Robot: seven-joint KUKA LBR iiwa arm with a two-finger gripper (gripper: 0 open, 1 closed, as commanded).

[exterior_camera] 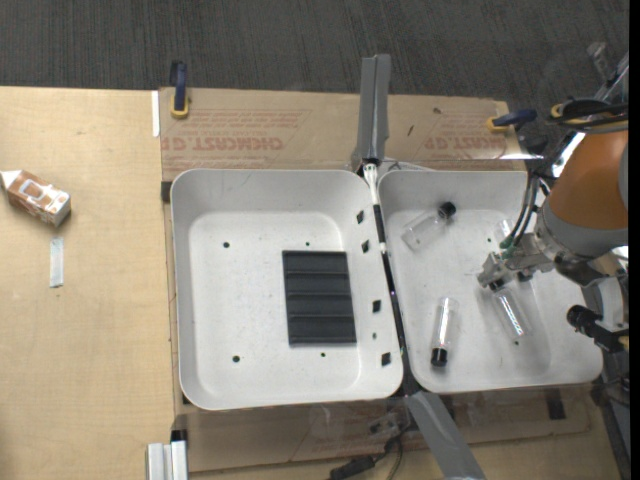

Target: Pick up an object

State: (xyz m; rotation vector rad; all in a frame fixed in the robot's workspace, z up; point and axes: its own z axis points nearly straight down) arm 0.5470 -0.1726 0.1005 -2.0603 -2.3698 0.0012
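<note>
- Nearest your lens, along the bottom edge, a grey bracket point(445, 438) juts out below the seam between the two bins.
- Look into the right bin point(560, 373): a clear tube with a black cap point(440, 333) lies at about 7 o'clock from the gripper point(497, 274), apart from it.
- A second clear tube point(509, 313) lies just below the gripper, at 5 o'clock, very close.
- A third clear vial point(428, 223) sits at 10 o'clock, well apart.
- Whether the gripper is clenched or released, you cannot tell; nothing is visibly held.
- In the left bin point(200, 298) a black ribbed block point(320, 297) lies near the centre, far off at 9 o'clock.
- Watch for risk: the tubes are round and slick, so they could roll or squirt out if the close lands off-centre.
- Descending too close to the bin's right wall could jam the wrist.
</note>
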